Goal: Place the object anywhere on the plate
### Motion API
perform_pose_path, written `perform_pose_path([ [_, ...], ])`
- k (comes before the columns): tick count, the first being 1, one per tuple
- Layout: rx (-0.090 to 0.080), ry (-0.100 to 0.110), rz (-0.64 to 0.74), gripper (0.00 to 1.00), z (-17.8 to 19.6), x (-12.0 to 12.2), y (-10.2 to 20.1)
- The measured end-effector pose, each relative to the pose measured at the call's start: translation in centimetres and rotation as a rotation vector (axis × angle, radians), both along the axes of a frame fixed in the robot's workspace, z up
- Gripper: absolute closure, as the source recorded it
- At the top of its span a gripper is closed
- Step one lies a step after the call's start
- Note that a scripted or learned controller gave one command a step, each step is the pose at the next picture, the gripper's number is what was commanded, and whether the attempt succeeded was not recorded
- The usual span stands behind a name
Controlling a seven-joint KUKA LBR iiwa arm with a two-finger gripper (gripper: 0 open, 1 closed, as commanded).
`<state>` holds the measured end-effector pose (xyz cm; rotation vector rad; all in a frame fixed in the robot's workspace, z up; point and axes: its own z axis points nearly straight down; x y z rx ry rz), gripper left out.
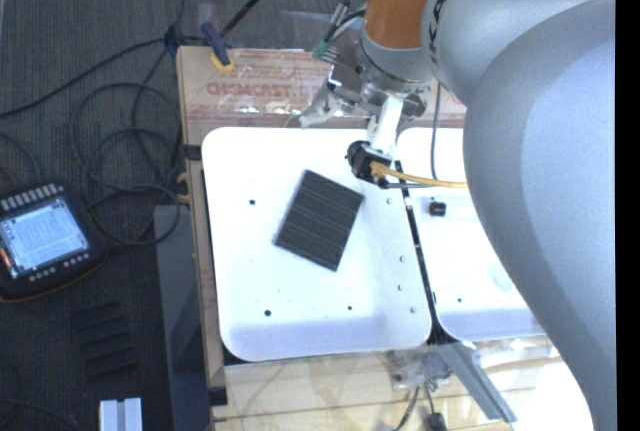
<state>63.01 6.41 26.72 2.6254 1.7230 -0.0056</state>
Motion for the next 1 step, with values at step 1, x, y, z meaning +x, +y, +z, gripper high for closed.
perform_pose_path([
  [1, -0.001, 0.0, 0.196, 0.0, 0.62, 3.02, 7.78],
])
